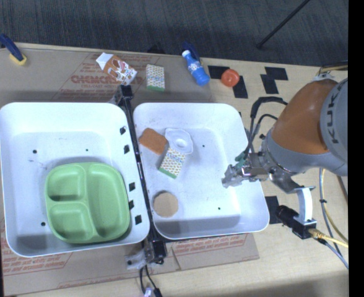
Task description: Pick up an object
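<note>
The right bin [231, 119] holds an orange-brown block [153, 140], a clear plastic cup [179, 141], a small green-patterned box [173, 163] and a round tan disc [165, 204]. My gripper [236, 174] hangs over the bin's right side, well to the right of these objects, above bare white floor. Nothing shows between its fingers. The grey arm with its orange band [303, 125] reaches in from the right behind it.
The left bin [21, 122] holds a green divided plate [86, 201]. Behind the bins lie a snack packet [116, 68], a small box [155, 77], a blue bottle [195, 67] and an orange cap [230, 77]. Cables run at the right.
</note>
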`<action>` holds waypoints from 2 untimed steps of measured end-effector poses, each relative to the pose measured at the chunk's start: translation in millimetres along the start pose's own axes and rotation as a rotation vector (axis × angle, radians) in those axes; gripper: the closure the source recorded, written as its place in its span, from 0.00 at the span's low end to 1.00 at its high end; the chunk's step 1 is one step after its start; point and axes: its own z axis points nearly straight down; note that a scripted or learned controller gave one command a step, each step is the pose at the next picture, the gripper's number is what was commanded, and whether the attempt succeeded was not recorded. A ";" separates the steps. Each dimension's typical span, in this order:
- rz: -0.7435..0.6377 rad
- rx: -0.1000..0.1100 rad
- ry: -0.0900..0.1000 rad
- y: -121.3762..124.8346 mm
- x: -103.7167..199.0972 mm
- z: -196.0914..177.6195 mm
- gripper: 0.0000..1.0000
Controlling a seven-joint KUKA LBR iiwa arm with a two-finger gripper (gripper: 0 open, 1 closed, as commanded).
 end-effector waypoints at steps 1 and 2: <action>-0.001 0.000 0.001 0.1 0.5 0.2 0.00; -0.003 -0.002 0.001 1.3 46.2 -58.5 0.00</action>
